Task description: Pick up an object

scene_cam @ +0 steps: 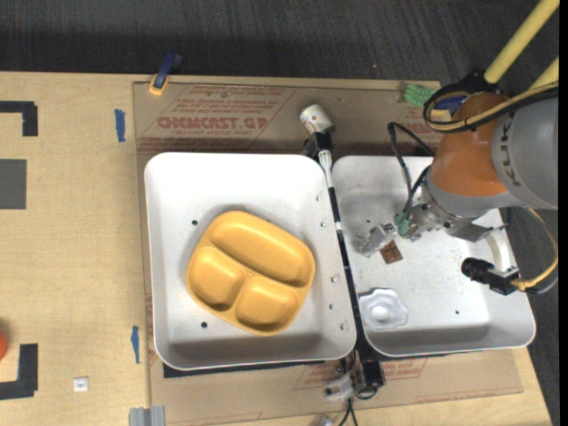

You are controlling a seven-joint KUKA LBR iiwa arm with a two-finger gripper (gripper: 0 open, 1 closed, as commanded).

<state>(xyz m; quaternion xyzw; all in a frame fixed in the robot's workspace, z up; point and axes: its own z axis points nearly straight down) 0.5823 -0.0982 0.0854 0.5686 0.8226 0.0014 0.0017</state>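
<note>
The arm, grey with its orange band, reaches in from three o'clock and hangs over the right bin. The left bin lies just beside it, their rims touching along the middle of the bench.

The largest candidate is the yellow divided plate, upside down in the left bin, filling most of its floor toward six o'clock. It is broad and smooth, and I judge it a poor fit for two narrow fingers unless taken by the rim.

In the right bin, at about seven o'clock of its floor, sits a small clear plastic lid or cup, near the front wall. Smaller again is a brown chip-like piece, just beside the gripper, at its six o'clock.

The gripper is low over the right bin's floor at about nine o'clock of that bin. Its fingers are small and blurred against the white, so I cannot tell whether they are spread or closed, or whether anything sits between them.

To do this step well, the fingers should straddle the brown piece squarely, descend until they touch the floor, close fully, then lift straight up, slowly, since so thin a thing slips easily.
</note>
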